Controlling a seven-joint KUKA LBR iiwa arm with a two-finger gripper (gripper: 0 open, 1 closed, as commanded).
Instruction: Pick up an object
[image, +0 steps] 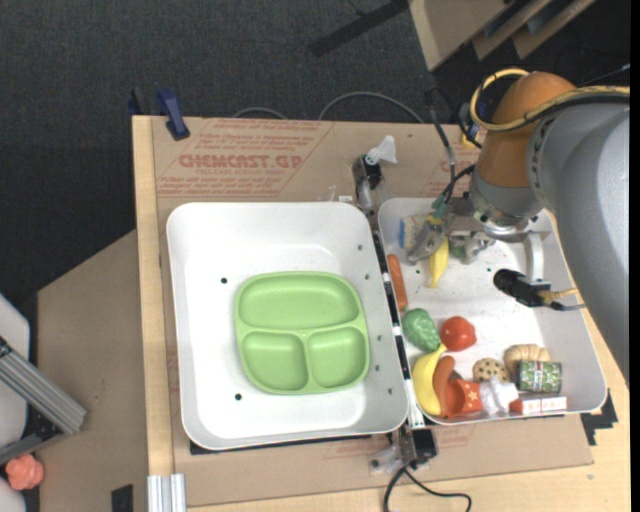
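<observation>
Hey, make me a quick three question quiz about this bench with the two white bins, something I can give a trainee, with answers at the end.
1. True or false: the green divided tray lies in the left bin.
2. Which object lies closest to the gripper? A) the green can B) the small yellow piece C) the red tomato
3. Fill in: the banana lies near the ____ corner of the right bin, beside the divider between the bins.

Key: 1 true; 2 B; 3 front left (the corner nearest the camera).
</observation>
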